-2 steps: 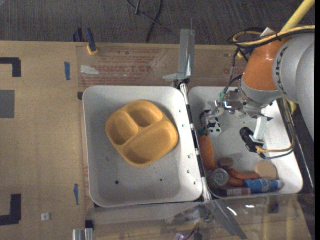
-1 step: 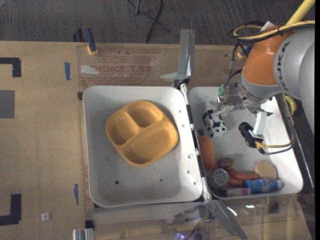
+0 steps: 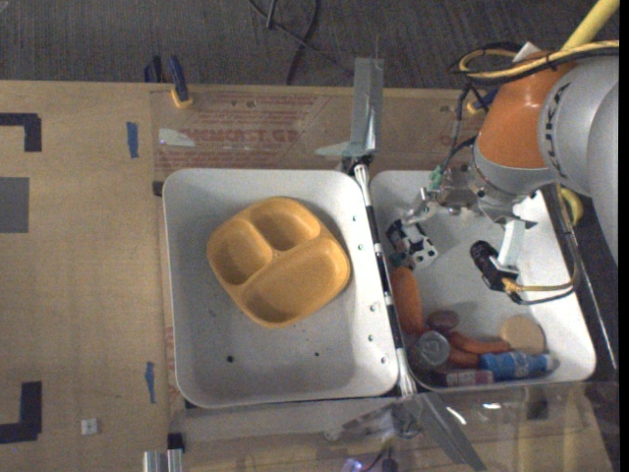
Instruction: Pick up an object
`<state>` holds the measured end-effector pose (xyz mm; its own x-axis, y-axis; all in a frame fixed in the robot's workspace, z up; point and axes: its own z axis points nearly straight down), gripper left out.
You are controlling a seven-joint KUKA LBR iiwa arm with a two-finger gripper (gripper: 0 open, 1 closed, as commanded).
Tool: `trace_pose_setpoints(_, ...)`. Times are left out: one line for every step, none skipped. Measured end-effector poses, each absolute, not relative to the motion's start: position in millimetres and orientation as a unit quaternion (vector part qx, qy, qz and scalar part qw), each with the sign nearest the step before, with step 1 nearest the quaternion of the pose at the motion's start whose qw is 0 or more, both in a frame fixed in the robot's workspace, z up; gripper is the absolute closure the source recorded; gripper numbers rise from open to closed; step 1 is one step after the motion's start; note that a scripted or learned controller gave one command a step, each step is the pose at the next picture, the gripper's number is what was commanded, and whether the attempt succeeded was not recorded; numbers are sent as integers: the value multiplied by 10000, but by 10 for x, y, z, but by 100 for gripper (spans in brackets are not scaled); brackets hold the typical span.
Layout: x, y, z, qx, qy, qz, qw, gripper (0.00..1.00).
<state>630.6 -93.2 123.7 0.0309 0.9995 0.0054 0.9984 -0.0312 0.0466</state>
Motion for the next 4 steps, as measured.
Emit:
trace_pose_setpoints(5814, -1692, 2164, 7638, 6454, 1, 9, 0)
trace_pose_setpoints(4867, -1886, 1102, 7482, 6635, 0, -3, 0)
trace_pose_setpoints(5819, -1953, 875, 7445, 6675, 93, -52, 0)
trace_pose_setpoints(6472, -1974, 881, 7090, 7052, 95, -43, 0)
